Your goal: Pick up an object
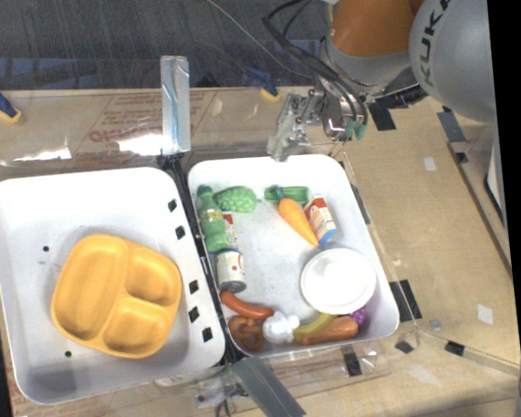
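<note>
wooden counter (427, 224) with two shallow white bins, yellow divided plastic plate (115, 295) in left bin, orange toy carrot (297, 221) among toy foods in right bin, metal fingers (300, 128) above its far rim, spread apart, holding nothing

The grey arm (463, 28) at the upper right of the frame bears the brand name "KUKA" in dark letters, running at a slant. Faded red print stands on the clear plastic sheet (124, 120) at the upper left, too faint to read. The labels on the small bottles (232, 270) are too small to read.
</note>
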